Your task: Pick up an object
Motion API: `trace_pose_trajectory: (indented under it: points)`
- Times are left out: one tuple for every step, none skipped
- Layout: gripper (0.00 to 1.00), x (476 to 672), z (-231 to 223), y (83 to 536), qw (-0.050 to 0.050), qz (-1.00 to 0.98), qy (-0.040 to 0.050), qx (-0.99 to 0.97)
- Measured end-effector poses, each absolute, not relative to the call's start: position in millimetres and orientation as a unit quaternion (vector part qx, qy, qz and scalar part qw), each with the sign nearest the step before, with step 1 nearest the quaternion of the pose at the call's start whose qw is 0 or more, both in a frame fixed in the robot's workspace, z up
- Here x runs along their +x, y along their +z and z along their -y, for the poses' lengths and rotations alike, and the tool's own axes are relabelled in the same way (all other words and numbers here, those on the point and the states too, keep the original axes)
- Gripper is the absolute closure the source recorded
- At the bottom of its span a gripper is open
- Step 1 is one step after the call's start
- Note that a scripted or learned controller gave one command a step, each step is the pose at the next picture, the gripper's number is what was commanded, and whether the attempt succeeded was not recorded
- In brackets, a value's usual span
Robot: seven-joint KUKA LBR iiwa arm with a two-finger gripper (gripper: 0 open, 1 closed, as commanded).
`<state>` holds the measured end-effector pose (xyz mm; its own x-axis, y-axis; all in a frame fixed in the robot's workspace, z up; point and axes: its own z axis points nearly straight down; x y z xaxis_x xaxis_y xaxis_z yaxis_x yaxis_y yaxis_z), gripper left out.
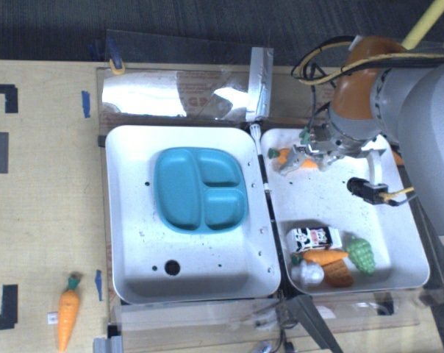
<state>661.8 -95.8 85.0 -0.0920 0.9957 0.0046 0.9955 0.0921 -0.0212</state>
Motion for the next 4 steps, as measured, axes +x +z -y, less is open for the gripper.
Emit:
trace_pose_trajectory:
  points:
    - [0.0,666.8,94.1,127.1,0.0,0.74,-0.0001,-0.673]
    - [0.0,664.1,94.8,85.6,0.009,0.737,0.0042,-0.675]
    - [1.0,663.7,93.3,97.9,0.011,0.739,0.0065,-0.673]
    - [1.0,669.7,-3.0,191.4,-0.004,0.76,-0.0059,-0.65]
